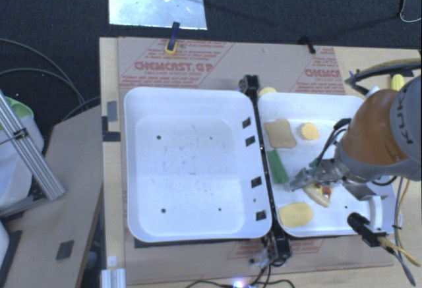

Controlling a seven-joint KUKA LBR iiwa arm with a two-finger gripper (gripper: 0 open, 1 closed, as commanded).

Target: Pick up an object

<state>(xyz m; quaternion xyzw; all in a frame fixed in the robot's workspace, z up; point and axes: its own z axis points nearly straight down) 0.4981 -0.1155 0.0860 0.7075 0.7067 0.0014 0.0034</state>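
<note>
Closest to you, a yellow disc [295, 215] is lying at the right bin's [330, 103] near edge. Just beyond it, the gripper [308, 179] is hanging low over that bin, above a pale wedge [319, 195]; you cannot tell how it is set. A green stick [277, 166] is lying beside it along the divider. Farther back, a tan slice [281, 134] and a small yellow round [308, 130] are sitting. The left bin [191, 165] is lying alongside.
</note>
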